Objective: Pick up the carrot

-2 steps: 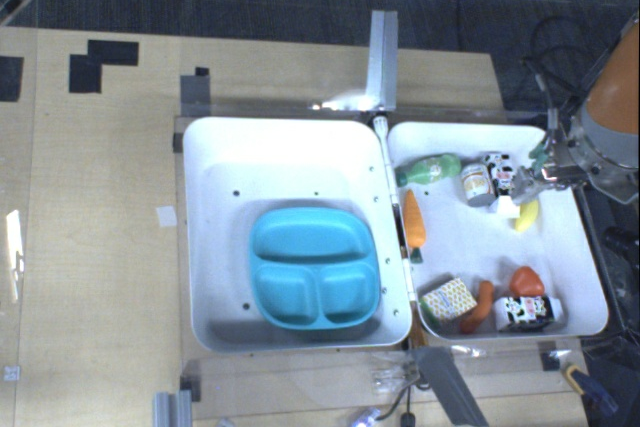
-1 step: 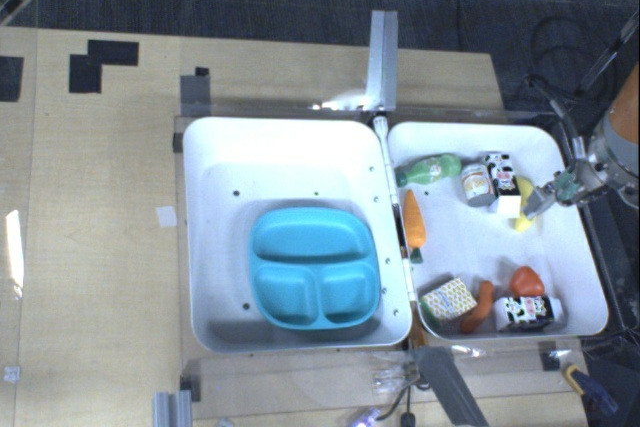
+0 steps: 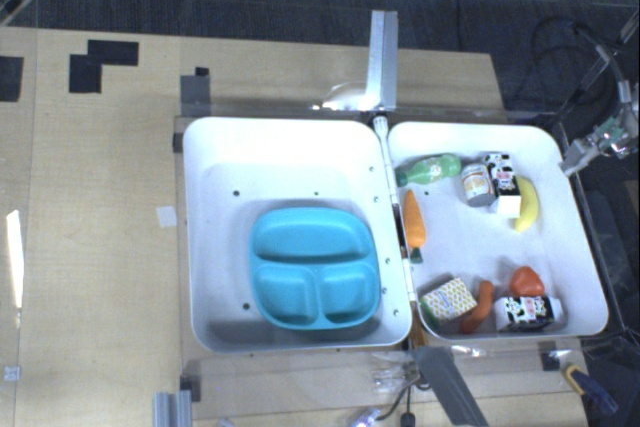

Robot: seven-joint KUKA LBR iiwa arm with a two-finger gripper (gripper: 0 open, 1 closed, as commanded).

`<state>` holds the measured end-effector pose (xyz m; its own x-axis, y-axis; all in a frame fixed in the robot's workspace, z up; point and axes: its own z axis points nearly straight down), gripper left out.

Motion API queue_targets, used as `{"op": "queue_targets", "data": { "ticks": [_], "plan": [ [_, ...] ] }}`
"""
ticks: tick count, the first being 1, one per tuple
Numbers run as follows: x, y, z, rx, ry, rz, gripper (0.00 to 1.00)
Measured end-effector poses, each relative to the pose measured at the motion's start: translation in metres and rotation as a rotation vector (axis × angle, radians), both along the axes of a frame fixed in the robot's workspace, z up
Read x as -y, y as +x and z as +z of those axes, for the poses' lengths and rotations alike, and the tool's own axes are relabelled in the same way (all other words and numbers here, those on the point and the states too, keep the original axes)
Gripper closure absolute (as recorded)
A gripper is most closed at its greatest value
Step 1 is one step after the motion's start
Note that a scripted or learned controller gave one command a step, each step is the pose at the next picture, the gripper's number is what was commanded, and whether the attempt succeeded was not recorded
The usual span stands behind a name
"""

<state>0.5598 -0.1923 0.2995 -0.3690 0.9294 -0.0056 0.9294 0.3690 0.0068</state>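
The carrot [image 3: 411, 220] is a short orange piece in the right bin [image 3: 570, 245]. It lies lengthwise against the bin's left wall, about halfway down, next to the divider between the two bins. Nothing touches it. A green object [image 3: 428, 169] lies just above its upper end.
The right bin also holds a small can [image 3: 477, 185], a banana [image 3: 526, 205], a white block [image 3: 509, 206], a patterned box [image 3: 447, 298], a reddish sausage shape [image 3: 482, 303], a red item [image 3: 527, 281] and a black-and-white carton [image 3: 525, 312]. A blue divided tray [image 3: 315, 265] sits in the left bin [image 3: 215, 215].
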Motion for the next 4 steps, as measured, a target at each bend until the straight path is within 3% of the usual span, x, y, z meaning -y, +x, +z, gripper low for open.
{"op": "queue_targets", "data": {
  "ticks": [1,2,3,4],
  "plan": [
    [0.013,-0.051,0.062,-0.003,0.0,0.071,1.0],
    [-0.008,-0.002,0.036,0.0,-0.001,0.173,1.0],
    [0.013,0.02,0.025,0.0,-0.002,0.223,1.0],
    [-0.007,0.079,0.018,0.002,-0.003,0.393,1.0]
  ]
}}
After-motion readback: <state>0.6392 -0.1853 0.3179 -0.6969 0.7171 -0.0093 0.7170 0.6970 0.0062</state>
